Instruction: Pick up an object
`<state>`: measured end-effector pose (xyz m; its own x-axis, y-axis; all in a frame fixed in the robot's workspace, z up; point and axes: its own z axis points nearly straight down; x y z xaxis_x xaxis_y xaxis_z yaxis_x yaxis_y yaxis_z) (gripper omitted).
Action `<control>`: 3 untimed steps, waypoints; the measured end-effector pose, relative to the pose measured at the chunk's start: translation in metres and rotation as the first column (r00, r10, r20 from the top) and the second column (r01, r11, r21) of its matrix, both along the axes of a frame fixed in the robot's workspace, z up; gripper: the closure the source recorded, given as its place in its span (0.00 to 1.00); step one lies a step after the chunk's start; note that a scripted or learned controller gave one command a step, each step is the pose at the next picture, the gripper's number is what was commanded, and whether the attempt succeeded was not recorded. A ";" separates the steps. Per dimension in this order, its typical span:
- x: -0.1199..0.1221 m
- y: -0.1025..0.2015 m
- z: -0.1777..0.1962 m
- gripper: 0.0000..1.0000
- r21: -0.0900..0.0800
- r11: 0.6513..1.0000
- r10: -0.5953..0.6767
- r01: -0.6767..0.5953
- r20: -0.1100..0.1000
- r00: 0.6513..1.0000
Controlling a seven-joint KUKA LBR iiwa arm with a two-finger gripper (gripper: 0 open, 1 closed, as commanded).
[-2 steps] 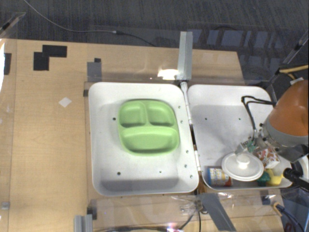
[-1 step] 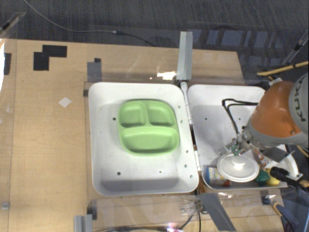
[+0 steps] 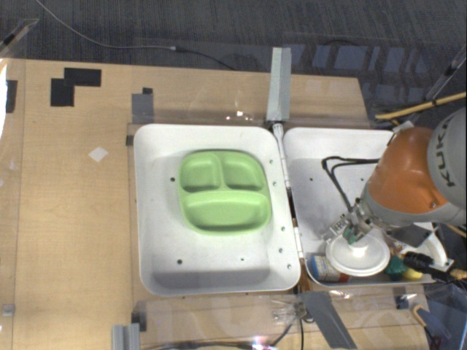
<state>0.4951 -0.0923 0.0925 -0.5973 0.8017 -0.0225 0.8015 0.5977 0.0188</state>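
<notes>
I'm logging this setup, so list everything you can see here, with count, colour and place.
bins: 2, white, side by side on the bench
plate: 1, green with three compartments, in the left bin
funnel: 1, white, near the front edge of the right bin
cable: 1, black, looped in the right bin
bottle: 1, pale with a coloured label, lying at the front of the right bin, partly under the funnel
small toys: at least 2, green and yellow, front right corner of the right bin; too small to identify
bench: 1, light wood, under the bins
arm: 1, grey and orange, over the right bin
pincer: 1, at the funnel's neck
</notes>
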 end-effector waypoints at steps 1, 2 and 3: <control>-0.002 0.002 -0.003 0.00 0.003 1.000 0.002 -0.002 -0.009 1.000; 0.003 -0.086 -0.004 0.00 0.004 0.997 -0.073 0.073 -0.014 0.997; 0.006 -0.082 0.008 1.00 0.008 0.998 -0.069 0.069 -0.010 0.998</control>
<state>0.5008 -0.1747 0.1005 -0.5410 0.8409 -0.0099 0.8408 0.5411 0.0152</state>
